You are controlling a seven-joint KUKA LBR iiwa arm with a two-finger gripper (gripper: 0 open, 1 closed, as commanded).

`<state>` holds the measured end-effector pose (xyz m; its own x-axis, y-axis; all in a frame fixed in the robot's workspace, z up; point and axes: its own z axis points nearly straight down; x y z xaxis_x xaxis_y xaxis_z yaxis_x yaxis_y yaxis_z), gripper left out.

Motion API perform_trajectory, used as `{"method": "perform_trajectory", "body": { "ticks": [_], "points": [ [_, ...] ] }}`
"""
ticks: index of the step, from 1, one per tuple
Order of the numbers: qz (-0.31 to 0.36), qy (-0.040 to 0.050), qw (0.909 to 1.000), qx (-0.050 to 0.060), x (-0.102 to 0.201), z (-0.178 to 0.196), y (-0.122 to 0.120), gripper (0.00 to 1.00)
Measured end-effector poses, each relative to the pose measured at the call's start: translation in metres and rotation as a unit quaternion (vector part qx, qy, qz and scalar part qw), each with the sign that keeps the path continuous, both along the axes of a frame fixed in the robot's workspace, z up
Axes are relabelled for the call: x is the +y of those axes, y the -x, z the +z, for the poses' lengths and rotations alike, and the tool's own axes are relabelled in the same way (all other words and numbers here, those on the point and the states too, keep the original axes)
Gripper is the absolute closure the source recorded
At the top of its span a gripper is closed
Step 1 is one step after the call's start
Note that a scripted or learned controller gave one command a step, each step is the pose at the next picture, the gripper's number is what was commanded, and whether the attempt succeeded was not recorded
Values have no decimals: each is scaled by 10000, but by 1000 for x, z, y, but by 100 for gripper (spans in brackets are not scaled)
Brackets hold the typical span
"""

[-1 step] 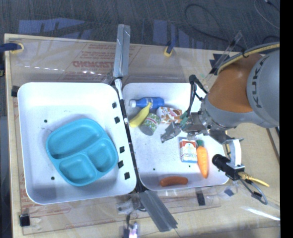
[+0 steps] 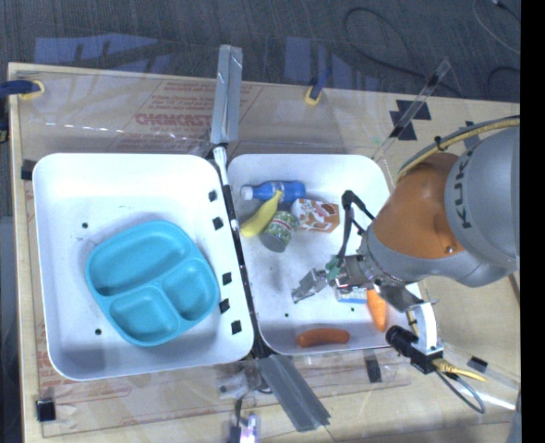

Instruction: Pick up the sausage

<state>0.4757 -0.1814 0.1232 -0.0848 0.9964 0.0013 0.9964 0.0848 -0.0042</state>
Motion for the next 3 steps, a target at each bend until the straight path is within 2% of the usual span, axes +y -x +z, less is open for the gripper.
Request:
{"method": "perform_trajectory", "body": {
  "ticks": [1,2,3],
  "points": [
    [-722,12,9974,-24,-30,148,-1,0],
    [557,-1,9984,-2,71,57,-1,0],
    [642,-6,9979,0,-13,13,0,0]
  ]
}}
